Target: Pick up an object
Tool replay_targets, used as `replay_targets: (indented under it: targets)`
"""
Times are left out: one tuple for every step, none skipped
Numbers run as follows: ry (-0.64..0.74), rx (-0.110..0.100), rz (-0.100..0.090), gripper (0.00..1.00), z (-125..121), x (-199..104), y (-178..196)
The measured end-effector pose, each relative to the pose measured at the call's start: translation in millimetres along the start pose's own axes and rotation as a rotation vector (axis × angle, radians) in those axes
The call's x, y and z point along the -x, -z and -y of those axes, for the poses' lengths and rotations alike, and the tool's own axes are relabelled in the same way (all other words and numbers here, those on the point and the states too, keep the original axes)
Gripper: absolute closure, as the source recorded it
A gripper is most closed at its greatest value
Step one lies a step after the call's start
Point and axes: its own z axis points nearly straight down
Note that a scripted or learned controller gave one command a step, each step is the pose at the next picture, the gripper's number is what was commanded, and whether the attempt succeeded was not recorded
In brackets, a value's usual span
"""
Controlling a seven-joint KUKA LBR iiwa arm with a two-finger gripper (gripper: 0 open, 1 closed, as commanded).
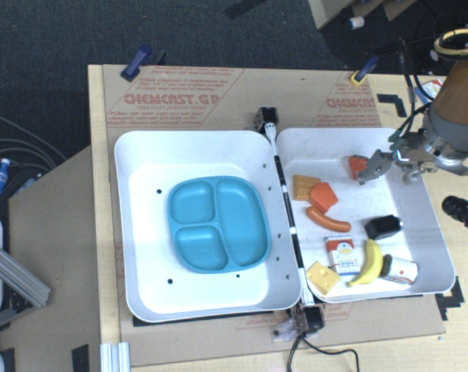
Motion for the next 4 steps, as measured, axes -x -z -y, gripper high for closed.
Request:
replay_targets:
  targets:
    - [0.000,0.000,0.001,0.00,-54,10,-115]
    - [0.002,0.004,0.002,1.00,-55,10,-104]
    - [0.002,0.004,0.002,0.00,-55,10,-104]
    - [0.002,0.006,0.003,1.00,-56,10,-94]
